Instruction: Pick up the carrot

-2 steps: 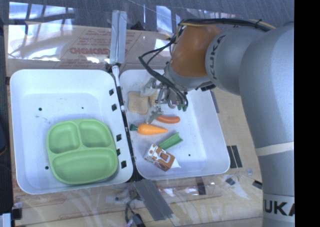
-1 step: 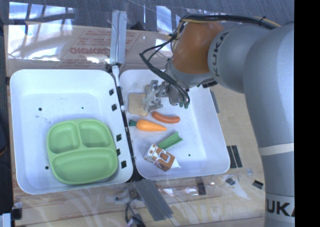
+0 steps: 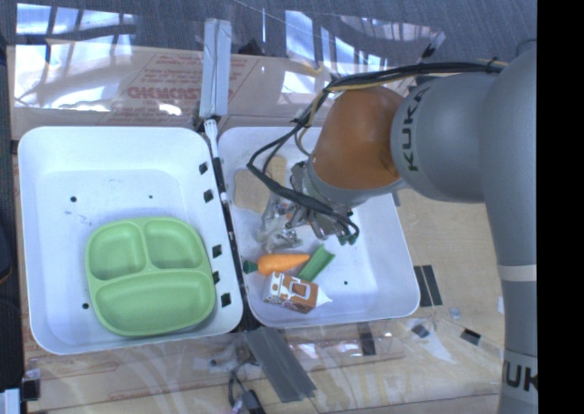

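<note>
Right now hand (image 3: 290, 225) hovers at 12 o'clock of small orange carrot (image 3: 283, 263), grip state unclear; descend centred, avoiding green stick (image 3: 317, 264).

The arm's orange band (image 3: 360, 139) hides the claw (image 3: 285, 225) base and bin (image 3: 383, 266) floor.

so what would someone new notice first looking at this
Probably the big grey arm with its orange band, reaching in from the right and hanging over the right bin. Next the bright green divided plate lying in the left bin. Then the small cluster near the right bin's front: the orange carrot, a green piece beside it and a small printed carton just in front.
</note>
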You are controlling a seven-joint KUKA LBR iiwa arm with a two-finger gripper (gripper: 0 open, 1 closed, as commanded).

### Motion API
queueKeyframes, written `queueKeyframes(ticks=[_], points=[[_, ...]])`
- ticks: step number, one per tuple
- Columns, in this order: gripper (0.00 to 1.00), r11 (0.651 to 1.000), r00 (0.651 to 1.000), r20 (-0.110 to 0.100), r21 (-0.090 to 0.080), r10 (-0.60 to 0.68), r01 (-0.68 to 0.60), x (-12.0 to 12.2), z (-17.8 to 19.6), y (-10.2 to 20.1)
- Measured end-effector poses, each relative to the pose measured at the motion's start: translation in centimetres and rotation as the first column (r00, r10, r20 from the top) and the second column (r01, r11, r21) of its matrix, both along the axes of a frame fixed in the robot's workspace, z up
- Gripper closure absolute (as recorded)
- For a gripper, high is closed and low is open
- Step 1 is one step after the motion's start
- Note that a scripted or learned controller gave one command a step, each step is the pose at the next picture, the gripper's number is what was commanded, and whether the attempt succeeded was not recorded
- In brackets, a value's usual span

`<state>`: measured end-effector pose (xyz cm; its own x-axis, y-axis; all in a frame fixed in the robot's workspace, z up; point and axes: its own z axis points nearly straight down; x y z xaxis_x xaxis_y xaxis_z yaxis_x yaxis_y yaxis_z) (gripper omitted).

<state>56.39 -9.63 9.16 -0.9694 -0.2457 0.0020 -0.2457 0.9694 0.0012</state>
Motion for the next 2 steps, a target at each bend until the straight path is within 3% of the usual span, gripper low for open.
queueKeyframes(ticks=[1, 2], points=[[1.00, 1.000, 1.000, 0.015, -0.001, 0.017, -0.017, 9.6, 10.6, 4.9], [1.00, 0.865, 0.865, 0.003, 0.000, -0.501, 0.501, 9.3, 10.1, 9.7]])
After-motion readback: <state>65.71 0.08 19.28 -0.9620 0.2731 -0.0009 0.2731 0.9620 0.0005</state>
